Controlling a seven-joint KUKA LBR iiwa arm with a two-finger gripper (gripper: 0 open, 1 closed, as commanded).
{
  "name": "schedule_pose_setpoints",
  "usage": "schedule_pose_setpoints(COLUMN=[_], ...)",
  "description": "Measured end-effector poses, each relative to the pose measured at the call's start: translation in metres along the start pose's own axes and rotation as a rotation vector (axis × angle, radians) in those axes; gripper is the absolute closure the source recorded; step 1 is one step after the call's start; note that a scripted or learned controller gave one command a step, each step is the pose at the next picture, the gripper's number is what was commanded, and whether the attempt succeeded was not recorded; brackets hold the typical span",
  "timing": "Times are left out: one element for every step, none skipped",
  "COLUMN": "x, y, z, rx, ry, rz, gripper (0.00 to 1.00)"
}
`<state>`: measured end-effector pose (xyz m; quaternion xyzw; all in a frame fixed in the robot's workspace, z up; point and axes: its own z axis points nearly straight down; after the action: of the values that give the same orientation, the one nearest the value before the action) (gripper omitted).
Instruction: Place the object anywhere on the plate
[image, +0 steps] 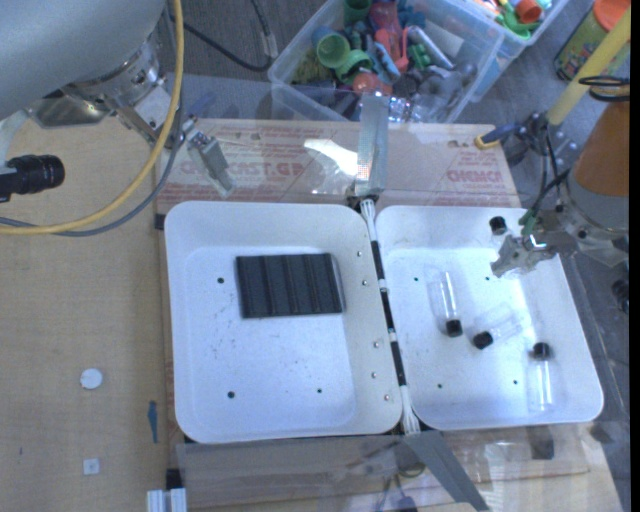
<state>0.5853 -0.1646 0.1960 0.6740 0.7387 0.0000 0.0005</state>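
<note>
Camera view: gripper (517, 253) above right bin (575, 300), fingers' gap unclear.

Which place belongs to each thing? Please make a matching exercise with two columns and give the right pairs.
Things:
1. dark ribbed plate
2. claw
3. tub of toys
4. white disc

Places:
A. on the bench, left of both bins
B. in the left bin
C. behind the bins, at the top
D. over the right bin, near its far right corner

Pairs: 1-B, 2-D, 3-C, 4-A
</note>
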Motion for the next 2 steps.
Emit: schedule_pose_setpoints(x=[0.010, 0.071], y=[-0.075, -0.100], z=[0.025, 0.040], rx=[0.002, 0.006], ry=[0.002, 0.003], rz=[-0.108, 0.222], gripper=[1.00, 1.00])
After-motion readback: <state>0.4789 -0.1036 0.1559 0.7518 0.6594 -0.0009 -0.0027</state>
